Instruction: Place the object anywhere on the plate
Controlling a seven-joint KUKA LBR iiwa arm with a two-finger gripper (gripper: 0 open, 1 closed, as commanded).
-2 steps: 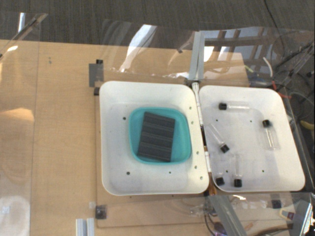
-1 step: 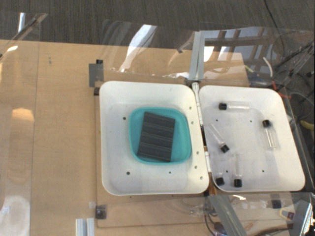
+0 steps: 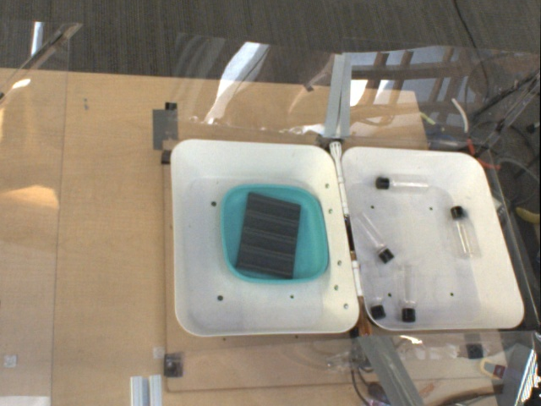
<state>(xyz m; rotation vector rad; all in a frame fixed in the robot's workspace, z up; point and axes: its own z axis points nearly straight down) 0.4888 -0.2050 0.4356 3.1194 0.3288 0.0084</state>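
Two shallow white bins are seen side by side on the wooden bench, meeting just right of frame centre. Left bin: a teal plate with rounded corners is seated near its middle. A dark grey ribbed block, rectangular and slightly rotated from the plate's edges, is noted lying flat on the plate, wholly within its rim, teal visible on all four sides.

Right bin: several clear tubes with black caps are scattered over the floor. One lies near the upper left of this bin, one at the right side, one slanted near the left wall, and two towards the lower left, well apart from the plate.

State of the gripper's fingers cannot be told from this view.

Clear plastic sheeting is observed across the upper part of the frame, with cables at upper right.
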